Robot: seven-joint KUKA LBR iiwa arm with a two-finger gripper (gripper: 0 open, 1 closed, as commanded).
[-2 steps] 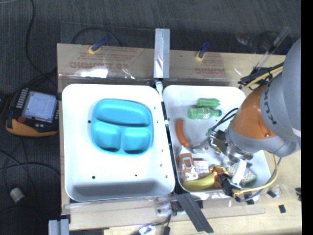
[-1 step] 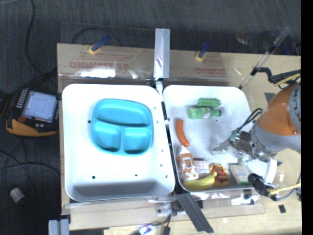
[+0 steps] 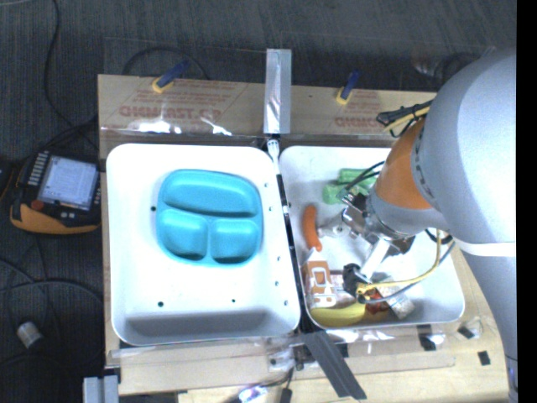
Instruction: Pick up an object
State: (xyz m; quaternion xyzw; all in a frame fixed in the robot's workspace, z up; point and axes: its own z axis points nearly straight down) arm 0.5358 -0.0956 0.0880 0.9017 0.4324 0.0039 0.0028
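My gripper (image 3: pixel 357 223) hangs low inside the right bin (image 3: pixel 445 305), below the grey arm and its orange band. An orange carrot-shaped piece (image 3: pixel 311 227) lies just left of it, near the bin's left wall. A green object (image 3: pixel 340 190) sits behind the gripper, partly covered by the wrist. In the bin's front lie a yellow banana (image 3: pixel 340 314), a small orange-and-white box (image 3: pixel 320 281) and a reddish piece (image 3: pixel 379 307). Nothing shows between the gripper's parts.
The left bin (image 3: pixel 134 309) holds a blue tray (image 3: pixel 209 215) with three compartments. A metal divider post (image 3: pixel 278 91) stands behind the wall between the bins. The big grey arm covers the right bin's right side.
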